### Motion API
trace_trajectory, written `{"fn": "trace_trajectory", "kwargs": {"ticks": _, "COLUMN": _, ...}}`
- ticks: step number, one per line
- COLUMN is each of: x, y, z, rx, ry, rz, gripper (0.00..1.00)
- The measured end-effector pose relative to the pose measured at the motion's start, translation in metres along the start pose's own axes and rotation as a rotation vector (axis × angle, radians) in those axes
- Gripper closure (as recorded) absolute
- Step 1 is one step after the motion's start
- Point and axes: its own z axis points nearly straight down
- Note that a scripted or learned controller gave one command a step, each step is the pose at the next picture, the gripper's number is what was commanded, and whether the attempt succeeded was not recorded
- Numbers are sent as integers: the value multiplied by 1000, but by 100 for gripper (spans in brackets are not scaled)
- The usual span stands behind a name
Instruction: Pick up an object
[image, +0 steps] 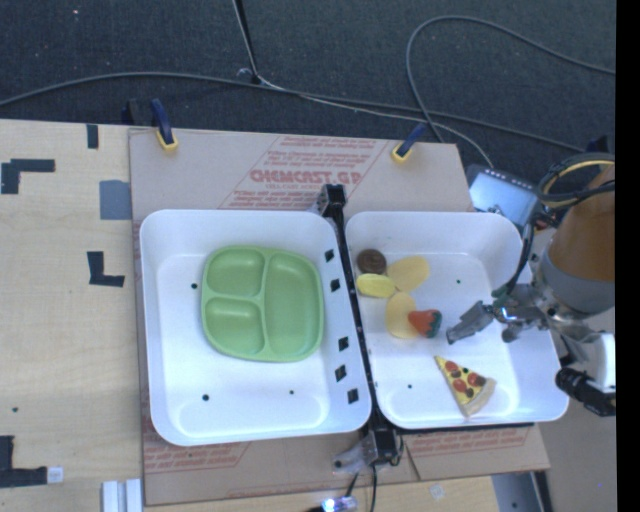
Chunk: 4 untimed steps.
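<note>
The right bin (500, 235) holds a pizza slice toy (465, 383) near its front, a red strawberry (427, 322), several yellow pieces (398, 290) and a brown round piece (371, 261). My gripper (468, 326) hangs low over the right bin, just right of the strawberry and above the pizza slice. Its dark fingers point left and down with nothing seen between them. A green divided plate (265, 304) lies in the left bin (170, 400).
The arm's orange band (590, 235) and grey wrist sit over the right bin's right rim. Black clips (345, 345) line the divider between the bins. Cables run across the dark floor behind the bench.
</note>
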Motion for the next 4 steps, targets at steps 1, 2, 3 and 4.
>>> {"fn": "trace_trajectory", "kwargs": {"ticks": 1, "x": 3, "y": 8, "z": 48, "rx": -2, "ry": 0, "rz": -2, "gripper": 0}}
{"fn": "trace_trajectory", "kwargs": {"ticks": 2, "x": 3, "y": 8, "z": 97, "rx": -6, "ry": -3, "rz": -1, "gripper": 0}}
{"fn": "trace_trajectory", "kwargs": {"ticks": 3, "x": 2, "y": 10, "z": 84, "rx": -10, "ry": -5, "rz": -1, "gripper": 100}}
{"fn": "trace_trajectory", "kwargs": {"ticks": 4, "x": -1, "y": 7, "z": 41, "rx": -8, "ry": -2, "rz": -1, "gripper": 100}}
